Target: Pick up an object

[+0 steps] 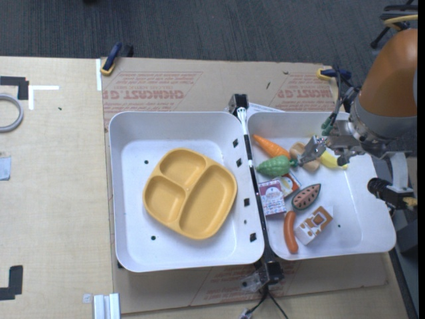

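Low over the right bin (372, 238), the hand (312, 153), fingers apart, is crowded by carrot (270, 145), banana (330, 159)

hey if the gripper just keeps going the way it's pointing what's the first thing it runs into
The gripper points down and left in the right bin. Going straight on, it would probably meet the green leafy end of the carrot first, though depth is hard to judge from this slanted view.

You lose most of the arm (398, 78) off the right edge, beyond the right bin (372, 231). Its gripper (312, 153) hides part of a yellow item (332, 160) in that bin. The print on the small packet (271, 198) near that bin's left wall is too small to read
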Available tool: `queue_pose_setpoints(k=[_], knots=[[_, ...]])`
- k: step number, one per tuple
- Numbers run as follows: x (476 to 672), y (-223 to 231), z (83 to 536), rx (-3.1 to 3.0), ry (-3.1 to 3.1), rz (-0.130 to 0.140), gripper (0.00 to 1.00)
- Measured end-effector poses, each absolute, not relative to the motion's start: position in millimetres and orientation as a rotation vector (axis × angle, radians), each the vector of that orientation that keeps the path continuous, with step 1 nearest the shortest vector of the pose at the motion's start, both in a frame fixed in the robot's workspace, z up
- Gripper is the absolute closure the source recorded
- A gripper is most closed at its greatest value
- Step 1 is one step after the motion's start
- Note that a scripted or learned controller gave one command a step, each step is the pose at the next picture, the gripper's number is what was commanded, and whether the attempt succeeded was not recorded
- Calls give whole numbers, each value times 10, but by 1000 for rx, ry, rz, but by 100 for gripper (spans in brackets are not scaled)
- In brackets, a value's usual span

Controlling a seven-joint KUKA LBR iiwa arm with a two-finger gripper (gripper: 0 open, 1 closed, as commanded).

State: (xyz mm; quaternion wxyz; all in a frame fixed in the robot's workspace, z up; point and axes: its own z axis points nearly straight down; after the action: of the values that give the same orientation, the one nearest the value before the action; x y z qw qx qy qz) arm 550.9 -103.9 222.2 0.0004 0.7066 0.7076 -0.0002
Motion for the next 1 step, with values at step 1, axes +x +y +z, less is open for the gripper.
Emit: queue_pose_setpoints(k=[1], knots=[[4893,-1051,950,2293,2143,-2,0]])
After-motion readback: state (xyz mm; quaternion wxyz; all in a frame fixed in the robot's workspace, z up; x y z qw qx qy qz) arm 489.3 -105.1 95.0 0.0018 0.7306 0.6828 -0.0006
